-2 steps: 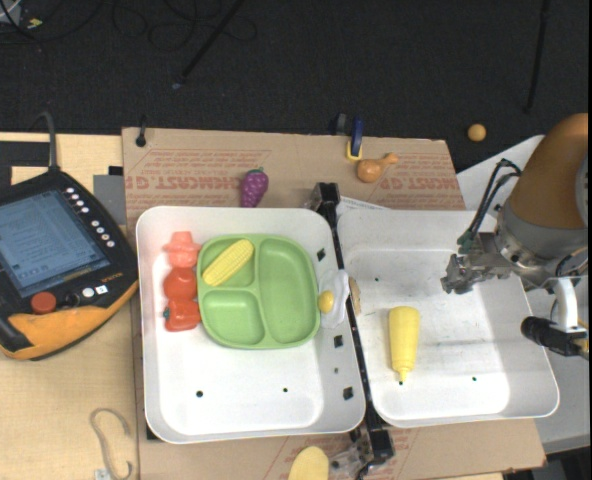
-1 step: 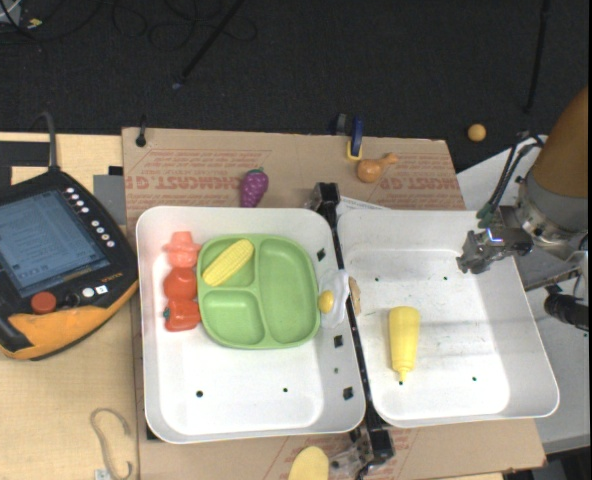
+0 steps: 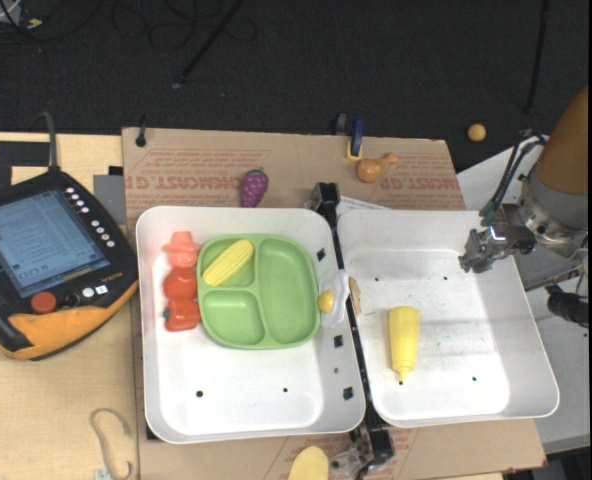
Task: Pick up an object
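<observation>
A yellow mustard-style bottle (image 3: pixel 403 339) lies in the right bin (image 3: pixel 446 408), tip toward the front. In the left bin (image 3: pixel 236 408) a green divided plate (image 3: pixel 266 293) carries a yellow corn cob (image 3: pixel 226 261). A red and pink toy figure (image 3: pixel 181 283) lies beside the plate's left edge. A small yellow ball (image 3: pixel 326 302) rests at the plate's right rim. My gripper (image 3: pixel 473 258) hovers over the right bin's far right part, well above and to the right of the bottle, with nothing seen between its fingers.
A teach pendant (image 3: pixel 41 258) lies on the bench at the left. Behind the bins on the cardboard sit a purple grape toy (image 3: pixel 253 186) and an orange toy (image 3: pixel 374 167). A yellow object (image 3: pixel 309 463) lies at the front edge.
</observation>
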Robot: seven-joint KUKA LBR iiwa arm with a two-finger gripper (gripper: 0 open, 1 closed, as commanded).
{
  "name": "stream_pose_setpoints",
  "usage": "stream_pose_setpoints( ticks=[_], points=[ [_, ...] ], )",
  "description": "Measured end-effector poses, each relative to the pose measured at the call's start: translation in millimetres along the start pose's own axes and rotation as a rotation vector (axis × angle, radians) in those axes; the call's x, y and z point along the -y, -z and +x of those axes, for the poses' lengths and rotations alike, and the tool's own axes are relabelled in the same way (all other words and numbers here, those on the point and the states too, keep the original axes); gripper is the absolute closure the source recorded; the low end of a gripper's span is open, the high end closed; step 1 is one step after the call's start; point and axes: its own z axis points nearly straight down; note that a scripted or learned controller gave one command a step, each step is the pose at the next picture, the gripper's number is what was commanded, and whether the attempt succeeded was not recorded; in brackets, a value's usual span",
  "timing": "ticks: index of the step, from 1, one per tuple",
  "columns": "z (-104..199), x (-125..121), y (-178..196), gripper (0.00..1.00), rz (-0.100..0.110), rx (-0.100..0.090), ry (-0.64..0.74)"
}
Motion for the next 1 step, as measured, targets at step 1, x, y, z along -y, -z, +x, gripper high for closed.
stream_pose_setpoints(
  ticks=[1],
  points=[
    [43.6,11.0,-8.1,1.0,0.004,-0.002,0.002]
  ],
)
